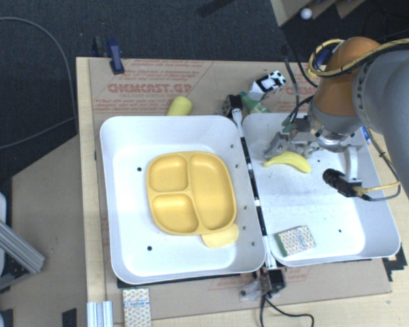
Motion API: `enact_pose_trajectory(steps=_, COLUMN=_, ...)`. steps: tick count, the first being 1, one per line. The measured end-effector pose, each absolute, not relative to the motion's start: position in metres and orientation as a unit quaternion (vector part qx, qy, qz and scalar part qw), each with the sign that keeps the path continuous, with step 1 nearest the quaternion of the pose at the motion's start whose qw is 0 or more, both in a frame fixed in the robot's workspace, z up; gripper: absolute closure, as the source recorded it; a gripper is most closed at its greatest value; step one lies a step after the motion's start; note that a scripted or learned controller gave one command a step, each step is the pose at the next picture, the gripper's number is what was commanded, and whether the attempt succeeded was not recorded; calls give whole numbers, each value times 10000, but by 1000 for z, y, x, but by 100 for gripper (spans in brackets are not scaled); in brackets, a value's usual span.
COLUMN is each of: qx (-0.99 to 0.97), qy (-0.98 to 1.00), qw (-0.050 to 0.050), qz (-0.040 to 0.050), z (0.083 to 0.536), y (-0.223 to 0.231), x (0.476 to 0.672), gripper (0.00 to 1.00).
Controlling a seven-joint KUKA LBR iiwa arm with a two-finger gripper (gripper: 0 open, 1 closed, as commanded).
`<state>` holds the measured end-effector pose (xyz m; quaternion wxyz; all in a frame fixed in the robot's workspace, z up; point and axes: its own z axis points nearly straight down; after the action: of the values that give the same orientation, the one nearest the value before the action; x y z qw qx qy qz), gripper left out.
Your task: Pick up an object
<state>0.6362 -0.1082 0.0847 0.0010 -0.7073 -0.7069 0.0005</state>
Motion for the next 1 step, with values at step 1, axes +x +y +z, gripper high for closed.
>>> enact_pose_trajectory(steps=1, qx=-7073, qy=-7069, qw=4, qz=-1, z=95, y=-108, x=637, gripper=100)
